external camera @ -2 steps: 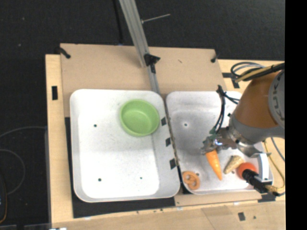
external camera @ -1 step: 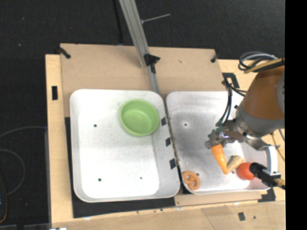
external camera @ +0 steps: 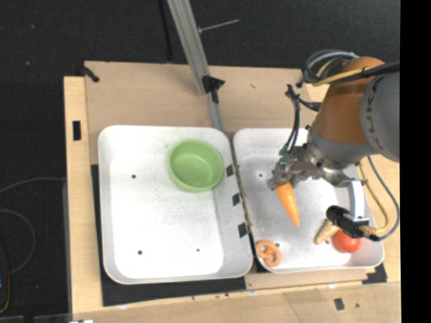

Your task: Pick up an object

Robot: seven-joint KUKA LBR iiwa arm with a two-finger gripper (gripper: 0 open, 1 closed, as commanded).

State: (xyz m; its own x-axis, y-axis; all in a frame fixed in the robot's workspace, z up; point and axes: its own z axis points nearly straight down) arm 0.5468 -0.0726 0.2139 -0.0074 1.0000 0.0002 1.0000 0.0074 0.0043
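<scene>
two white bins side by side. left bin (external camera: 121,247): smooth round green bowl (external camera: 196,166) near its top. right bin (external camera: 259,147): pretzel-shaped piece (external camera: 268,252) at bottom left corner, tapered orange carrot (external camera: 289,202) mid-bin with gripper (external camera: 286,173) clamped on its thick end, arm bent in from right. red tomato (external camera: 347,242) bottom right.

No text, label, brand, number or sign can be read anywhere. Dark lettering runs along the grey arm (external camera: 380,113) at the right edge, but it is cut off and too blurred to make out. The 2 white bins (external camera: 121,200) carry only small dark specks, not characters, and the bench (external camera: 148,96) has black tape marks without writing.
</scene>
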